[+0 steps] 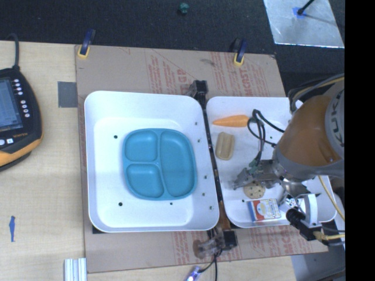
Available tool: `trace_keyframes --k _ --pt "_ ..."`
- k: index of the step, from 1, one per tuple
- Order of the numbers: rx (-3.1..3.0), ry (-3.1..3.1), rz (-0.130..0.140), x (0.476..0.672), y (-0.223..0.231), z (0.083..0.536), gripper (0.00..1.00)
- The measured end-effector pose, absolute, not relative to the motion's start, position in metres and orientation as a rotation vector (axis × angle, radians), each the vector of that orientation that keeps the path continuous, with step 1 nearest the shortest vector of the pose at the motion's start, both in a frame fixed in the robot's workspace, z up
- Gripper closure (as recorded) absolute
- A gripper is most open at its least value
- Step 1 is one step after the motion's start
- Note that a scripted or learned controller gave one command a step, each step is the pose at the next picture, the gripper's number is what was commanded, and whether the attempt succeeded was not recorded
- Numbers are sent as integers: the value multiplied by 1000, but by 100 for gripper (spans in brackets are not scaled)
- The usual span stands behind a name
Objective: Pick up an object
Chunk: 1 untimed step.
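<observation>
The right bin (pixel 266 106) holds an orange carrot (pixel 231 120) near its far edge and a tan oblong piece (pixel 225 146) just below it. A round brown cookie (pixel 253 190) and a small white box with red and blue print (pixel 265 209) lie toward the near edge. My gripper (pixel 246 177) is low inside this bin, directly above the cookie and to the right of the tan piece. The grey and orange arm (pixel 310 142) covers the bin's right half.
The left bin (pixel 99 157) carries a blue divided plate (pixel 159 163). A teach pendant (pixel 14 119) lies at the bench's left edge. Clamps (pixel 86 43) hold the cardboard sheet at the back. Cables (pixel 258 127) loop beside the wrist.
</observation>
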<state>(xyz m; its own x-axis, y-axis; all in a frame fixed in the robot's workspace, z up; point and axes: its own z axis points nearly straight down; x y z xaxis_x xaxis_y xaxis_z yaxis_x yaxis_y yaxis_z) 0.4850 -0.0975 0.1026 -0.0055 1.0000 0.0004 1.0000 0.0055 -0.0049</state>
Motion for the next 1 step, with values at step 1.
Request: trace_keyframes --k 1 --pt "-2210 -2230 6 486 -99 113 100"
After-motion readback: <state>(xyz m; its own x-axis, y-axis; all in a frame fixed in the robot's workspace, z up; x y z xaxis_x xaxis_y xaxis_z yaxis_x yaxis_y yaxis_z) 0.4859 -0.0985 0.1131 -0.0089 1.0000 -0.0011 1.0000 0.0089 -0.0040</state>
